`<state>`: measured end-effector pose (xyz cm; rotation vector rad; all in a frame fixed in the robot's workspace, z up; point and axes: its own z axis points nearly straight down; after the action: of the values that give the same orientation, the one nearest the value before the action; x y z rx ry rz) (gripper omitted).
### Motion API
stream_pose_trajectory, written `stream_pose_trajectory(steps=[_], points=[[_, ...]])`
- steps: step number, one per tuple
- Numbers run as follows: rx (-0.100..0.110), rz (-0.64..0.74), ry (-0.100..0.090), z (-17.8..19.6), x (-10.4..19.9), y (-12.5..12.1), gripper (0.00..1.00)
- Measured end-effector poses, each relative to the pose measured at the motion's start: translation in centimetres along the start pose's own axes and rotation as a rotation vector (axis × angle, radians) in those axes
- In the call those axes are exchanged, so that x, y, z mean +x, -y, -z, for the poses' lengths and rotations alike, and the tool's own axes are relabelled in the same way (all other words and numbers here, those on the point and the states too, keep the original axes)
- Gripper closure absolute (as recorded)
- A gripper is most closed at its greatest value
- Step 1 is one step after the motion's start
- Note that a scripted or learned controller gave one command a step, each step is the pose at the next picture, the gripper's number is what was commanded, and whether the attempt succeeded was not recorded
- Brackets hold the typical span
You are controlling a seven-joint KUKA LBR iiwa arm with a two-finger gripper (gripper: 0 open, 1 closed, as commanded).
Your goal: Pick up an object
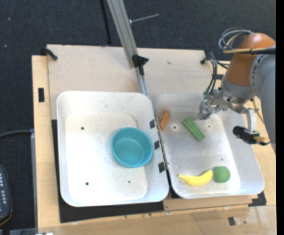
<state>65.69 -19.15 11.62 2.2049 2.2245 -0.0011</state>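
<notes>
My end effector (206, 110) hovers over the right bin (249, 170); can't tell its grip state. Nearest obj, green block (194, 129), lies just below-left. I should align w/ its short axis, descend straight.

dark carpet floor (34, 13) around pale wooden bench (93, 67)

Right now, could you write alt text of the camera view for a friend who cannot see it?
A grey and orange robot arm reaches from the right, its gripper above the right white bin, which holds a green block, a carrot, a banana and a lime. The left white bin holds a blue bowl.
</notes>
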Motion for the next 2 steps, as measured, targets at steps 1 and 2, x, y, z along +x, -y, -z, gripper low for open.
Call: stream_pose_trajectory(steps=[1, 2], points=[[-0.001, -0.005, -0.005, 6.1, 0.2, 0.6, 1.00], [-0.001, -0.001, -0.005, 10.7, -0.5, 0.0, 1.00]])
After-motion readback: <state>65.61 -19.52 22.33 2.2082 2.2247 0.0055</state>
